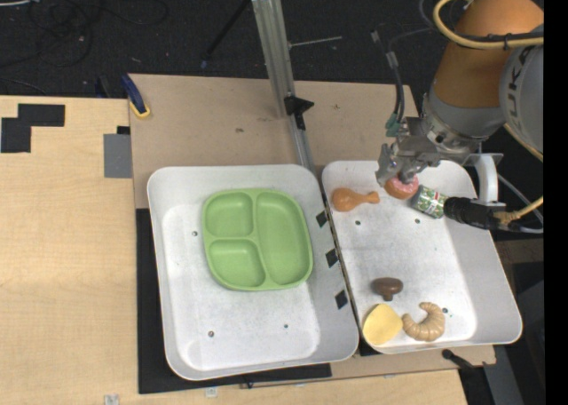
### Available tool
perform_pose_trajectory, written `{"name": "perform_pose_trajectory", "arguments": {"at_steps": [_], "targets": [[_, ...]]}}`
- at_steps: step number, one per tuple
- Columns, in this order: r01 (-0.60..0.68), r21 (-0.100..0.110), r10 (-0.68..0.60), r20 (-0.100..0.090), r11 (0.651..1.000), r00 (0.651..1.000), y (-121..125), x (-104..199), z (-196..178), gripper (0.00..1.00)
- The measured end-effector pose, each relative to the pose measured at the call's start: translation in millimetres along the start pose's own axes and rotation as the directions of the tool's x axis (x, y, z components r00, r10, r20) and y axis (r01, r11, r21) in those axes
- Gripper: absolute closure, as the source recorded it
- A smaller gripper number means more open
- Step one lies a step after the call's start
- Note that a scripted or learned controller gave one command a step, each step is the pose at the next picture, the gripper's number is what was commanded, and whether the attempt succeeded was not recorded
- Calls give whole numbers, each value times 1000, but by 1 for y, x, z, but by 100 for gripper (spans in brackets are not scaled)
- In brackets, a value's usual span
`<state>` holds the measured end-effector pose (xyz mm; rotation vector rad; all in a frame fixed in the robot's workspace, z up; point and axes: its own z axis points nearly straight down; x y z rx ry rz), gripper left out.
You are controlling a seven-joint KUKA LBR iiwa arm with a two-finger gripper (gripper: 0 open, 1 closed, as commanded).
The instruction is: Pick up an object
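Near edge of right bin (497,305): a yellow piece (382,325) and a tan croissant (424,321) are seen side by side, a brown piece (386,287) just behind them.
Mid-far: an orange drumstick (352,200) is laid with its long axis left-right, just left of the claw.
Far corner: the claw (399,179) is set directly over a pink object (401,187), apparently touching it.
Claw state: cannot be told; no grasp can be confirmed.
Beside: a green can (430,202) lies just right.

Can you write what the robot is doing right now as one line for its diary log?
arm: over right bin | pincer: down at pink object | grasp: unclear | green tray: left bin
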<state>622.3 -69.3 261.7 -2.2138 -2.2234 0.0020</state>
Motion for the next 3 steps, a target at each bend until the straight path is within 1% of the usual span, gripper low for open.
{"name": "perform_pose_trajectory", "arguments": {"at_steps": [1, 2, 3], "targets": [[1, 0, -1, 0, 1000, 1000, 2, 57, -2, 100], [0, 2, 0, 0, 1000, 1000, 0, 105, 18, 100], [0, -2, 0, 1, 1000, 1000, 5, 153, 17, 100]]}}
